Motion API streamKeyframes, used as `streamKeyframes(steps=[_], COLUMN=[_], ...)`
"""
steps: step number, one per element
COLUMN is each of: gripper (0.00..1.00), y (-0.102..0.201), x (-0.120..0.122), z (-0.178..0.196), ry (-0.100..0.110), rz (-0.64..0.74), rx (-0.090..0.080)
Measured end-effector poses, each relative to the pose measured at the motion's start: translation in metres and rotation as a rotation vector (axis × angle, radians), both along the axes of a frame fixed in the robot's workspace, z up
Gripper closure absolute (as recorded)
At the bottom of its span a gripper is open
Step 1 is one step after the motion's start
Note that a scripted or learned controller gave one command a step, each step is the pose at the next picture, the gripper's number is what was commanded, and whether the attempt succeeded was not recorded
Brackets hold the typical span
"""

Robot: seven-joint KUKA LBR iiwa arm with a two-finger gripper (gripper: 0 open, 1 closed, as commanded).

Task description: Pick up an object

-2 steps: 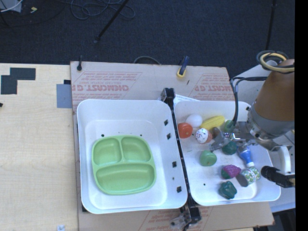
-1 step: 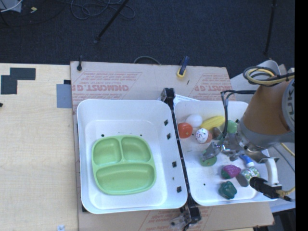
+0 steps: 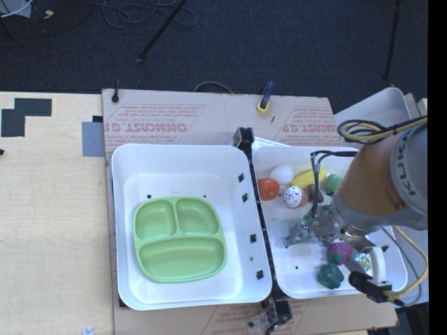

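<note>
My gripper (image 3: 299, 233) hangs low in the middle of the right bin (image 3: 300, 283), its dark fingers pointing left over bare bin floor. The grey and orange arm comes in from the right and hides part of the bin. Close to the gripper lie a purple toy (image 3: 340, 250) and a dark green toy (image 3: 331, 276). Farther back sit a red ball (image 3: 268, 188), a white egg-shaped object (image 3: 282, 174), a white speckled ball (image 3: 292, 197), a yellow piece (image 3: 307, 179) and a light green piece (image 3: 333, 183). I see nothing between the fingers.
The left bin (image 3: 140, 166) holds a light green divided plate (image 3: 179, 239). A black divider clip strip (image 3: 253, 208) runs between the bins. A yellow and blue clamp (image 3: 265, 100) sits on the cardboard behind. Cables (image 3: 363, 128) loop near the arm.
</note>
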State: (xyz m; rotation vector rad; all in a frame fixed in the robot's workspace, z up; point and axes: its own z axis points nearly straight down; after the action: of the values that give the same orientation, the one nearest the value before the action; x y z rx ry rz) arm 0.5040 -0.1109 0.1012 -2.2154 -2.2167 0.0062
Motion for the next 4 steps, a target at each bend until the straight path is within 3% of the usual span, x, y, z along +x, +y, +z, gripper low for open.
streamKeyframes(steps=[1, 2, 4], gripper=[0.0, 1.0, 1.0], y=[0.001, -0.001, 0.002], x=[-0.001, 0.0, -0.008], z=[-0.015, -0.003, 0.115], ry=[-0.003, -0.005, -0.011], rz=[-0.002, -0.011, 0.0], rx=[-0.001, -0.001, -0.003])
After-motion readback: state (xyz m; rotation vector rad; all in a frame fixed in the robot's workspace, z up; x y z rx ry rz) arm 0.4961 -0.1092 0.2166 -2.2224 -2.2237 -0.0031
